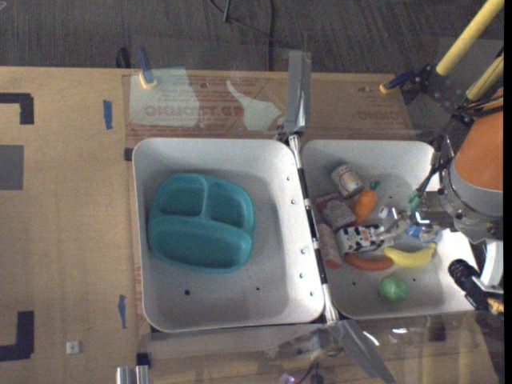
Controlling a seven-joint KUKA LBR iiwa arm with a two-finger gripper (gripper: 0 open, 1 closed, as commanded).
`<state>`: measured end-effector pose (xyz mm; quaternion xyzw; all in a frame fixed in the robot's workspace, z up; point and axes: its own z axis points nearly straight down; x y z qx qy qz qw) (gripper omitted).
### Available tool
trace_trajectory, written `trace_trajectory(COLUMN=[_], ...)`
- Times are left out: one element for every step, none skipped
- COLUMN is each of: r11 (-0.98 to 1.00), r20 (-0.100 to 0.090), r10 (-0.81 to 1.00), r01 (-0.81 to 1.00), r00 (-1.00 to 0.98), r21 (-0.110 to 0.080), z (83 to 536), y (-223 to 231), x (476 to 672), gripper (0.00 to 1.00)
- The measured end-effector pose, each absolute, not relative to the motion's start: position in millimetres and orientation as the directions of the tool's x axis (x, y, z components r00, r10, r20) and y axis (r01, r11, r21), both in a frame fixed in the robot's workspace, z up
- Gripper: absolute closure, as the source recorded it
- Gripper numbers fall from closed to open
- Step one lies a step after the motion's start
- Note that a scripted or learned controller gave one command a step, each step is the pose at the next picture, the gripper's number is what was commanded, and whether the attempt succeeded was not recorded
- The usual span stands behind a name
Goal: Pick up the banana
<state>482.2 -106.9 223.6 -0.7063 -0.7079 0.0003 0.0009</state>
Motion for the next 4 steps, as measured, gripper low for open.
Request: trace_trajectory(r11=[0.335,0.289,0.282,0.272], r20=[0.001,-0.003,-0.013,-0.002], r10=[0.942,0.957,0.959,0.962], r01=[0.942,0.957,0.959,0.962], r00=[-0.335,-0.289,-0.281,-0.272], r21=[0.001,0.009,0.015,0.003], z=[135.9,88.2,99.2,196.7], y=[-152.9,-179.8,-184.6,-152.3], x=[479.1,482.2,483.3,560.9], gripper=[0.0,0.0,1.0,1.0])
